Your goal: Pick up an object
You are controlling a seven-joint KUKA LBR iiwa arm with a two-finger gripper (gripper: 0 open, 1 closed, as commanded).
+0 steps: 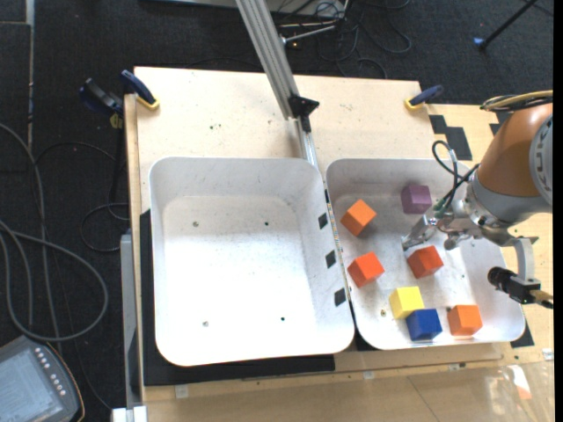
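In the right bin (pixel 369 170), going left to right, I see an orange cube (pixel 358 217) at 10 o'clock, a red-orange cube (pixel 366 268) below it, a yellow cube (pixel 405 301) touching a blue cube (pixel 424 324) at 6 o'clock, a purple cube (pixel 416 198) at 12 o'clock, and an orange cube (pixel 464 319) at 5 o'clock. The gripper (pixel 428 238) sits just above a red cube (pixel 426 260) near centre; I cannot tell its state. The left bin (pixel 176 183) lies at 9 o'clock.

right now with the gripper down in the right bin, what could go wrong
The gripper sits at the upper edge of a red-orange cube, not centred over it, so closing may nudge it away. The purple cube lies close behind and could get bumped. The yellow cube and blue cube touch, a harder fallback.
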